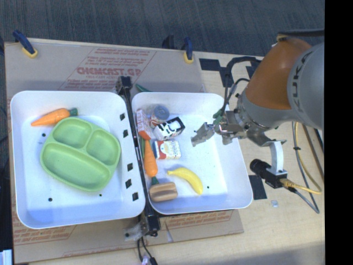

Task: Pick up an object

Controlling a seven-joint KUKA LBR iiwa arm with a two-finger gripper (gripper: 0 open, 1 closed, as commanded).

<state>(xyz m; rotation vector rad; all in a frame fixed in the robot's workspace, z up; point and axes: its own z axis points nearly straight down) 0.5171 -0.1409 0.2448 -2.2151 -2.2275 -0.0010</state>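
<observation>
The gripper (202,135) hangs over the right bin (234,175), near its right side; whether its jaws are parted I cannot tell, and nothing shows between them. The banana (186,179) lies below and slightly left of it, on bare floor apart from the clutter along the left wall; its long axis runs from upper left to lower right. It is yellow, curved, smooth; probably the easiest pick, if the jaws close across its width.

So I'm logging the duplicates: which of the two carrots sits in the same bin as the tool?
The carrot along the right bin's left wall, near the banana. The other carrot lies in the left bin, beside the green plate.
</observation>
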